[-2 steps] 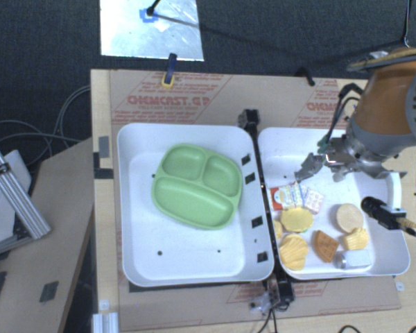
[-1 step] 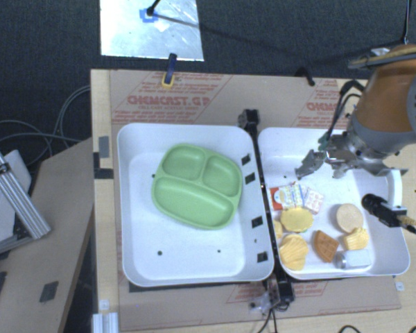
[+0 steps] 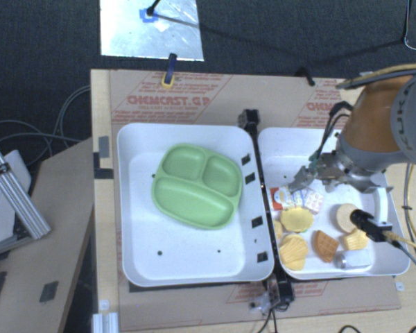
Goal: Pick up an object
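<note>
Grey arm w/ orange band reaches into right white bin (image 3: 277,141); claw (image 3: 304,177) hovers over small red-white packet (image 3: 299,200), finger state can't tell. Yellow food pieces (image 3: 296,220) nearby. Green divided plastic tray (image 3: 197,185) in left white bin (image 3: 135,207).

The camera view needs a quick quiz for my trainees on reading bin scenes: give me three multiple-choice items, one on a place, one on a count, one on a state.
1. Where does the green divided plate lie?
A. In the left bin
B. In the right bin
C. On the cardboard

2. How many compartments does the plate have?
A. Two
B. Three
C. Five

3. How does the plate sit?
A. On edge against a wall
B. Upside down
C. Flat, hollows up

Answers: 1 A, the plate sits inside the left bin's walls. 2 B, two small hollows sit above one long one. 3 C, its hollows face the camera. The pincer is over the right bin, above the small yellow and tan items.
</note>
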You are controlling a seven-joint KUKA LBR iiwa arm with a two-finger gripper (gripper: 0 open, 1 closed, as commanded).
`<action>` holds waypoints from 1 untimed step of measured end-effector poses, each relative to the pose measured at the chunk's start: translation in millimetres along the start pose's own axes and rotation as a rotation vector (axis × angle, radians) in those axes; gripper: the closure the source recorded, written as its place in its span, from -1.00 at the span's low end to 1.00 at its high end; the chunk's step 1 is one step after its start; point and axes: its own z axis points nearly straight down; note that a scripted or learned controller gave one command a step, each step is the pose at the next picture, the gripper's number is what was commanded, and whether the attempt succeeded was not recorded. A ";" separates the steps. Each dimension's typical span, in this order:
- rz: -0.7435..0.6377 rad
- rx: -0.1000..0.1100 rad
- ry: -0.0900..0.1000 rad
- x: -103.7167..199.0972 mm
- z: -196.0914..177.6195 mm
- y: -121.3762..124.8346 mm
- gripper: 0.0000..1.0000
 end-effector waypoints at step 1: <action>-0.001 -0.010 0.002 0.9 46.1 3.6 -1.00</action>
